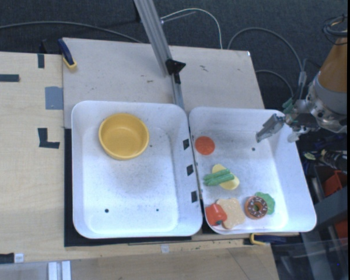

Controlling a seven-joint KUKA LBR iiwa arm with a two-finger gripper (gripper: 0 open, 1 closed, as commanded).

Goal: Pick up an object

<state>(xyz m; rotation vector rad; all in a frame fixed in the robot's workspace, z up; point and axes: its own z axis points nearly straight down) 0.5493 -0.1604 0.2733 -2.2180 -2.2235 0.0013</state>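
The right bin [245, 121] holds several small toys. An orange-red round piece [205, 145] lies near its left wall. Below it is a yellow and green piece [221, 178]. Along the front wall sit a red piece [214, 214], a beige cookie-like piece [234, 211] and a brown donut on a green piece [258, 206]. My gripper [280, 133] hovers over the right bin's upper right part, above and right of the toys. It is open, with nothing between its fingers [268, 129].
A yellow bowl [123, 135] stands in the upper left of the left bin [128, 197]. A slanted metal pole [157, 34] comes down to the ridge between the bins. Cables trail behind the bench at the back right.
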